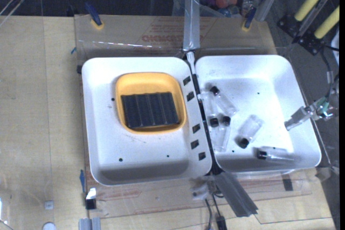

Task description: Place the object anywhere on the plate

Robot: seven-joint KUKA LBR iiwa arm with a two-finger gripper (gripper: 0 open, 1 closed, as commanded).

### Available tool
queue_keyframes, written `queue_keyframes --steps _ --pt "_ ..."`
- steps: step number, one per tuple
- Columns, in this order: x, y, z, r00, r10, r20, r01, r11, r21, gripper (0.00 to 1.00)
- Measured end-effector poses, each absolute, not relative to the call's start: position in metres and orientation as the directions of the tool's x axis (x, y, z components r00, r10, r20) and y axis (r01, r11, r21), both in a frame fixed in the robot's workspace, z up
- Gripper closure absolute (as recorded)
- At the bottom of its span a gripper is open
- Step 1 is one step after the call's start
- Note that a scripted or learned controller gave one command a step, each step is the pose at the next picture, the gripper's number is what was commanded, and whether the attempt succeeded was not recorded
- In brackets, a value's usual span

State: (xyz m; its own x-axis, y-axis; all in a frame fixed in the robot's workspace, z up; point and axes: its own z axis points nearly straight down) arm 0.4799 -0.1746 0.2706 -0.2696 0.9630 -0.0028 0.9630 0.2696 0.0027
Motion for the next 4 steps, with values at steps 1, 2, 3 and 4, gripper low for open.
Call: queue_keyframes --steps 1,2,3,4 --pt "0.516 -0.225 0.263 -0.527 0.85 -0.005 0.85 0.528 0.003 0.0" --pt "0.517 -0.225 0.273 -0.526 0.85 -0.01 0.85 0.526 0.008 1.0" --pt "0.492 -0.223 0.29 -0.686 0.728 -0.002 0.728 0.686 0.002 1.0" --pt "0.48 -0.224 0.278 -0.872 0.489 -0.001 0.489 0.872 0.002 1.0"
